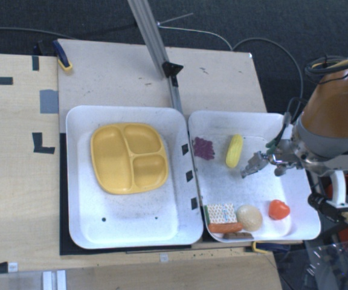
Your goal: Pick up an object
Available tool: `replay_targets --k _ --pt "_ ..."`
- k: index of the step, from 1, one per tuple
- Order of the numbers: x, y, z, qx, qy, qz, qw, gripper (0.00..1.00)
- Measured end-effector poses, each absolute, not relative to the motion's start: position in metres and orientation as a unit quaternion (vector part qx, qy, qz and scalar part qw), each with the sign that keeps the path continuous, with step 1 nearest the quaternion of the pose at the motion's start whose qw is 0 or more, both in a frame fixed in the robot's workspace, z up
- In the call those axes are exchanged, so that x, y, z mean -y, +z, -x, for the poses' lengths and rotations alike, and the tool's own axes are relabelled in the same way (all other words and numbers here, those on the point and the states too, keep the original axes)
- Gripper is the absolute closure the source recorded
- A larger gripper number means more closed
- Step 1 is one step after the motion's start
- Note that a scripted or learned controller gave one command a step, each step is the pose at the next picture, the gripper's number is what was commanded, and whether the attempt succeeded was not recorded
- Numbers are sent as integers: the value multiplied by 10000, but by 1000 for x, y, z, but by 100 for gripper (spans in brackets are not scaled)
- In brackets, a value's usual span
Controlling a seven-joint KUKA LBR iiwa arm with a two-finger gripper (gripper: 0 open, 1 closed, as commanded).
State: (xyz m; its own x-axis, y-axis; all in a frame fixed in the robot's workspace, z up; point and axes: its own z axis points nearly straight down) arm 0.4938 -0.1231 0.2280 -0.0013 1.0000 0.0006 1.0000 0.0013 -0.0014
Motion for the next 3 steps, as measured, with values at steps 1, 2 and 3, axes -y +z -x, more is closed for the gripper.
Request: replay_targets --k 1,2,3 --pt "94 87 -499 7075 7 7067 -2 0" --pt "90 89 -563 7084 -8 7058 -14 0" --pt "160 89 -537 7052 13 7090 -8 0"
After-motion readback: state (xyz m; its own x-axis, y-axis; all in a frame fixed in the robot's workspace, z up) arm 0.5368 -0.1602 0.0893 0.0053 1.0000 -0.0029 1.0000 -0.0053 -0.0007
